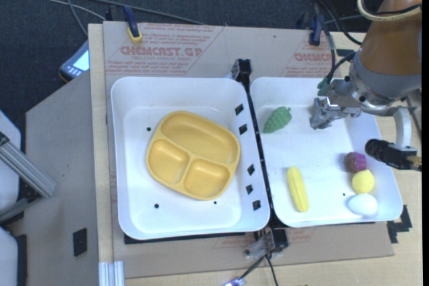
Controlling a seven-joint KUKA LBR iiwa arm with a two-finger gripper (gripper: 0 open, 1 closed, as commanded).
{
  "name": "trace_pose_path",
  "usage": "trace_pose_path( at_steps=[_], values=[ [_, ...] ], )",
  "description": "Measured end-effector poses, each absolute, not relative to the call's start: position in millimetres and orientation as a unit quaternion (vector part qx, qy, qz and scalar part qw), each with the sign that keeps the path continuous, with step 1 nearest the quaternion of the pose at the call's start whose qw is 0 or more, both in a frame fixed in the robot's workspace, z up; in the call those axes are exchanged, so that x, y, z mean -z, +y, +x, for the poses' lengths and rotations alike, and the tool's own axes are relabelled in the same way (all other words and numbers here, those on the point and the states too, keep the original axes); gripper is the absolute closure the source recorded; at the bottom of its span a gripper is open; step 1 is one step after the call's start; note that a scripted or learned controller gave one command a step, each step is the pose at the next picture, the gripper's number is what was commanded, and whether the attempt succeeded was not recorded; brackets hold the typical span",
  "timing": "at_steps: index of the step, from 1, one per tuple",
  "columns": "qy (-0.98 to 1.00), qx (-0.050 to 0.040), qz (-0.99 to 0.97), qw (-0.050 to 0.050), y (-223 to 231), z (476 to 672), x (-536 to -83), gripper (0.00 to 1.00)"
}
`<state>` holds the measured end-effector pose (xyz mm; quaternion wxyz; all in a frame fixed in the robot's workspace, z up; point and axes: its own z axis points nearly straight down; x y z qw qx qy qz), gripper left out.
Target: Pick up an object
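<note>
The right bin (315, 218) holds a green leafy toy (277, 119) at its back left, a yellow corn cob (297, 189) near the front, and a purple ball (355, 161), a yellow ball (362, 181) and a white egg (362, 204) stacked along the right side. My gripper (324, 114) hangs over the back of this bin, to the right of the green toy and apart from it. Nothing shows between its fingers.
The left bin (134, 211) bears a yellow divided plate (193, 155). A black divider with clips (249, 137) runs between the bins. Cables and clamps (133, 29) sit at the bench's back edge. A black part (389, 153) juts in over the right bin's right rim.
</note>
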<state>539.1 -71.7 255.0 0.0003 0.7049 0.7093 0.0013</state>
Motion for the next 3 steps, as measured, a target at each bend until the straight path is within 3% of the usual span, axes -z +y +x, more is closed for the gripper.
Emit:
trace_pose_path(
  at_steps=[1, 3],
  values=[
    [0.709, 0.0001, 0.705, -0.002, -21.7, 551.9, -238.2, 1.00],
    [0.709, -0.0016, 0.705, 0.000, 79.4, 584.4, -247.5, 1.00]
  ],
)
